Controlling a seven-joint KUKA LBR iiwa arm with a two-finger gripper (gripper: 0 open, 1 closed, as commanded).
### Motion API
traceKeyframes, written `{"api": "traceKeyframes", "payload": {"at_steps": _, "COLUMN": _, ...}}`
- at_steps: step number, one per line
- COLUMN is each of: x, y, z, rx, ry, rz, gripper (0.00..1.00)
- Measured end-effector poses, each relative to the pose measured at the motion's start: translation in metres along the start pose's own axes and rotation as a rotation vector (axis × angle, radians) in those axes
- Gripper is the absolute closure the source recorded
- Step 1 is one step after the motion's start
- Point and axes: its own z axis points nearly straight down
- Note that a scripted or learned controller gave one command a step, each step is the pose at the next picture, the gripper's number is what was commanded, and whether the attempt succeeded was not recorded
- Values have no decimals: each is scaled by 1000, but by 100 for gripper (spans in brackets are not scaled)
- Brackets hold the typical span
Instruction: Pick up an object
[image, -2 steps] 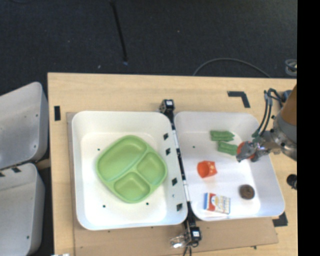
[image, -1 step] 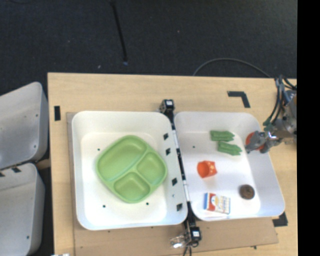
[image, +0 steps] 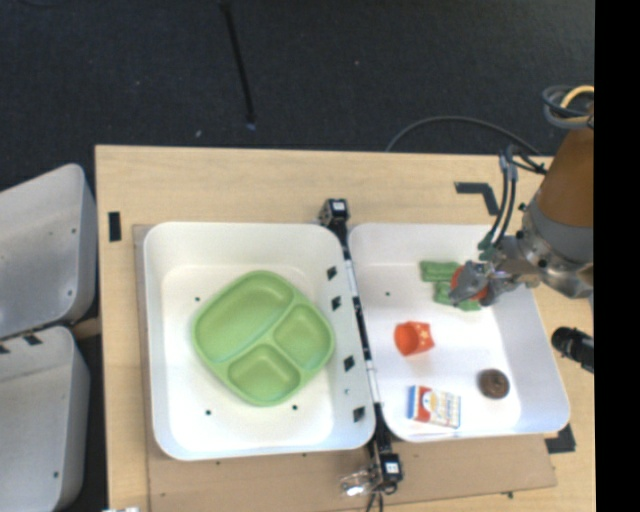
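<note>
**Gripper low over the green piece in the right bin**

Camera view: The bench (image: 120, 190) is of light wood and carries two shallow white bins side by side. The left bin (image: 170, 420) holds a green plate (image: 262, 337) with three compartments; it lies flat near the middle of the bin, a little turned.

The right bin (image: 530, 400) holds four small things. A green piece (image: 436, 272) lies in the upper part of the bin, and part of it is hidden under the gripper. Below it, near the middle of the bin, stands a small orange cup (image: 413, 338), apart from the green piece. Toward the near edge lies a small white box (image: 433, 406) with blue and red print. To the right of this box, close to the right wall, lies a brown round thing (image: 492, 383); the two are near but not touching.

The arm (image: 568, 200) comes in from the right, with its orange band above the grey wrist. The gripper (image: 472, 285) is down in the right bin, at the right end of the green piece. The fingers look small and blurred here, so I cannot tell if they are open or closed, and I cannot tell if they touch the green piece or grip it.

A black cable (image: 440, 125) curves over the far side of the bench toward the arm.
</note>
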Motion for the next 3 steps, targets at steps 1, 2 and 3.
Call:
{"api": "traceKeyframes", "payload": {"at_steps": 1, "x": 52, "y": -3, "z": 16, "rx": 1, "ry": 1, "rz": 0, "gripper": 100}}
{"api": "traceKeyframes", "payload": {"at_steps": 2, "x": 99, "y": -13, "z": 21, "rx": 1, "ry": 0, "rz": 1, "gripper": 100}}
{"api": "traceKeyframes", "payload": {"at_steps": 3, "x": 157, "y": -7, "z": 15, "rx": 0, "ry": 1, "rz": -1, "gripper": 100}}
